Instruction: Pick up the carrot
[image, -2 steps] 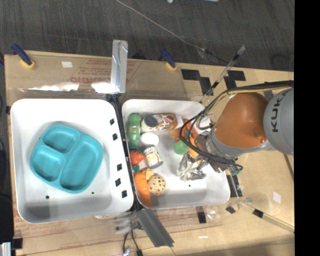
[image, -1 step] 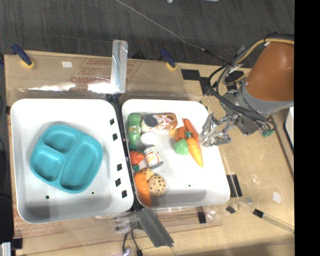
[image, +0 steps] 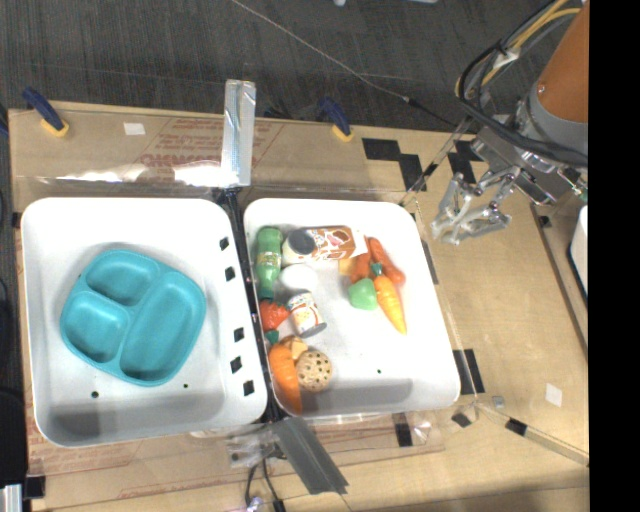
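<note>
A: Place type?
B: Robot lab. Bench (image: 520, 330) with two white bins (image: 40, 300) taped side by side, cables (image: 500, 60) trailing from the grey-and-orange arm (image: 560, 90) right of the bins.
A: Anything else?
B: Plastic toy food (image: 300, 300) in the right bin, blue clamps (image: 45, 112) behind the bins. Test rig, not a kitchen.

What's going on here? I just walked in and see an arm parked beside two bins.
A grey robot arm with an orange band is set to pick up the carrot. Its claw hangs above the bench, just past the upper right corner of the right bin, with nothing in it. The carrot lies in that bin among other toy foods, beside a green pepper and a yellow piece. The left bin holds a teal divided plate.
</note>
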